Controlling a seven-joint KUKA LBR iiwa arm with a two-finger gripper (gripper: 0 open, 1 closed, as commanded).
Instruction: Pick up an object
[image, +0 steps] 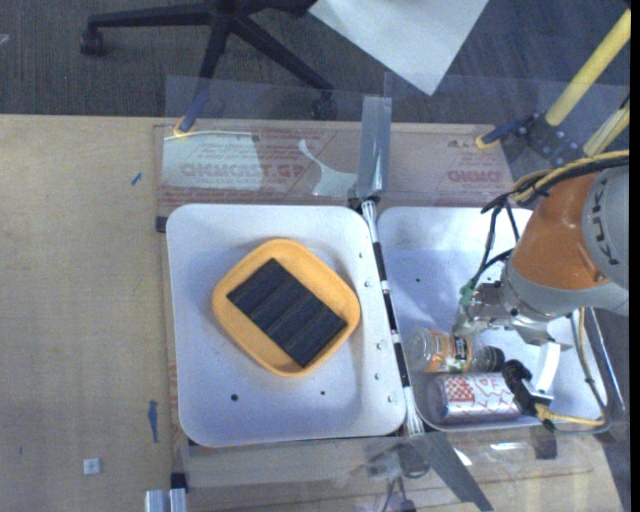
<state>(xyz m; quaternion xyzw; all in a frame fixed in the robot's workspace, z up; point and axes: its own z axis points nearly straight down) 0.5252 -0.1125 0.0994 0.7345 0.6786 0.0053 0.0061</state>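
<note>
In the right bin (430, 250) a small clear bottle (452, 349) with a yellow label lies on its side near the front. Just in front of it lies a red-and-white patterned can (478, 393), against the bin's front wall. My gripper (481, 322) hangs low over the right end of the bottle, under the grey and orange wrist. I cannot tell whether it touches the bottle. In the left bin (200, 380) sits a yellow dish (236, 322) with a black ridged pad (286, 311) resting in it.
The arm covers the right side of the right bin. A metal divider strip (385, 300) runs between the two bins. Cardboard (250, 165) lines the back of the bench, and a chair base (230, 45) stands on the floor behind.
</note>
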